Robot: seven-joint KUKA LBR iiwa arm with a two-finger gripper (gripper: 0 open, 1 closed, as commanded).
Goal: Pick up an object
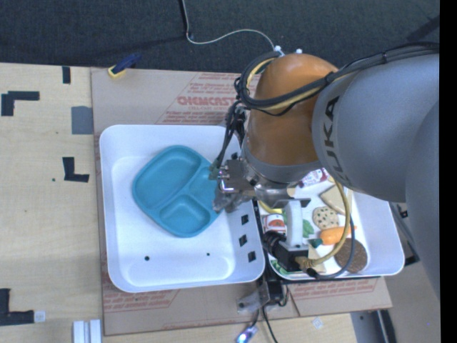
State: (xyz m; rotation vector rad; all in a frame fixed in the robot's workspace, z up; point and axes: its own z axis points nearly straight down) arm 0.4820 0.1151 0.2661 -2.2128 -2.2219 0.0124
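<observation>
**Arm over the seam between two bins, blue plate to one side**

Seen from above, at a slant. Under everything, a pale wooden bench [43, 213] with black marks, topped by a sheet of brown cardboard [164, 98] printed in red. Beyond the bench, dark floor [86, 13], crossed by a thin white cable [228, 36]. At the cardboard's far corner, well away from the pincer, a small yellow and blue clip [123, 64].

Pincer [227, 186] low over the divide between the bins, hung beneath the orange band [285, 113] and the grey arm [385, 120]. Fingers lost among dark metal parts; whether open or closed, cannot tell, nor whether anything is held.

Just to the pincer's left in this view, the left bin [114, 156], holding a blue divided plate [175, 190], flat, its near edge right beside the pincer.

To the pincer's right and below, the right bin [389, 241], largely covered by the arm. Inside, a jumble of small things [321, 231]: an orange piece, a spotted cookie-like piece, a brown round piece, something red and white. Too crowded to separate further.
</observation>
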